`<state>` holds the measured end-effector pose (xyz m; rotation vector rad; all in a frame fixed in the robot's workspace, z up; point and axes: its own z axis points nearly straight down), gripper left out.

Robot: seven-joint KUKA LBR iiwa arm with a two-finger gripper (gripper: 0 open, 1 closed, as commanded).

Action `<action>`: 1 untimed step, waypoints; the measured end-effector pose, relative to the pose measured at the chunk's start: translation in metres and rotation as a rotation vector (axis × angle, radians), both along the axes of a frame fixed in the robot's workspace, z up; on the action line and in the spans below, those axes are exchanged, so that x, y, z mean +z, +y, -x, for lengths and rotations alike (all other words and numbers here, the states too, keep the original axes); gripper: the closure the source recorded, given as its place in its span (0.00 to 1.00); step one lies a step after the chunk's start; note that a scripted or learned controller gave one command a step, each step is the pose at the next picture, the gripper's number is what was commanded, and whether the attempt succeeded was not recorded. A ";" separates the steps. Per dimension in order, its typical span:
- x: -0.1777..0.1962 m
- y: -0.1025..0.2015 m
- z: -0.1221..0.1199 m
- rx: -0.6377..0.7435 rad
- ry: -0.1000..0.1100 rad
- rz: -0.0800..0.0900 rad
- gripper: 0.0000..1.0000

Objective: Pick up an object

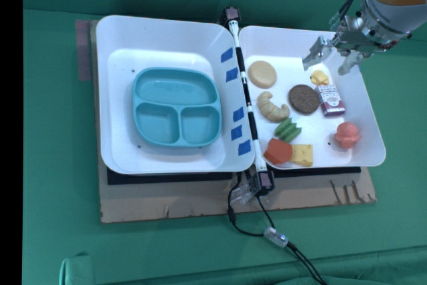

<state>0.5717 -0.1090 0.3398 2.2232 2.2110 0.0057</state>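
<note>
My gripper [331, 58] hangs over the far right part of the right bin [373, 143], fingers spread open with nothing between them. Just below it lie a small yellow piece [320, 77] and a red ketchup bottle [330, 99]. Further left are a round tan bun [262, 74], a croissant [271, 107] and a brown patty [304, 99]. Near the front sit green pea pods [287, 129], a red piece [277, 151], a yellow cheese wedge [302, 155] and a pink-red round toy [347, 135].
The left bin [113, 37] holds a teal divided plate [177, 107]. A black-and-white bar [243, 87] with blue tape marks runs between the bins. Cables [267, 227] trail off the front of the cardboard base.
</note>
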 end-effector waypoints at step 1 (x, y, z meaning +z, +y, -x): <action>-0.139 -0.044 0.004 0.000 -0.018 0.007 0.00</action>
